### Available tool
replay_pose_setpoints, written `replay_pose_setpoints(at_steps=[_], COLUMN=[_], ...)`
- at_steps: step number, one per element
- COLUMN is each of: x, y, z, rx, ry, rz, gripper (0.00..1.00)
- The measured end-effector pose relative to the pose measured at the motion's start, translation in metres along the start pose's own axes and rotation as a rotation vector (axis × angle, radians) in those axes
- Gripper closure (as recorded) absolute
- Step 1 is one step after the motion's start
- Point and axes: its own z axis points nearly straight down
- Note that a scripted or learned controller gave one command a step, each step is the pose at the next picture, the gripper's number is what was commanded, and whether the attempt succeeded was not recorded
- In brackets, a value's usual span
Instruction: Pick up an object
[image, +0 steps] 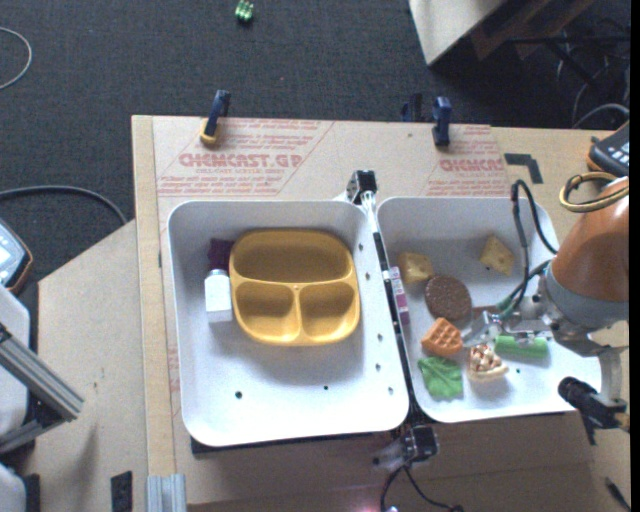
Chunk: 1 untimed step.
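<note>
— Where are your jaws right now?

— My gripper (503, 325) sits low in the right bin (445, 212), toward the lower right of the frame. How the jaws stand I cannot tell; the metal parts there are too small and cluttered to read.

— What lies closest?

— A green cylinder-like piece (522, 346) just under and beside my gripper, and a heart-shaped waffle toy (487, 361) just to its left. I cannot tell whether I touch either one.

— And further out?

— An orange waffle wedge (442, 338) with a green leafy piece (441, 377) below it, a brown round cookie (447, 296) above the wedge, a small yellow chunk (416, 267) near the divider, and a yellow cheese wedge (496, 254) toward the bin's upper part.

— The other bin?

— The left bin (200, 400) holds a yellow divided tray (294, 286), with a small white bottle (218, 295) touching its left edge and a dark purple thing (220, 249) just above the bottle.
</note>
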Motion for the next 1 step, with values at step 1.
replay_pose_setpoints(at_steps=[1], x=[0.0002], y=[0.0030], z=[0.0151], rx=[-0.011], ry=[0.001], rz=[-0.002], gripper=[0.00])
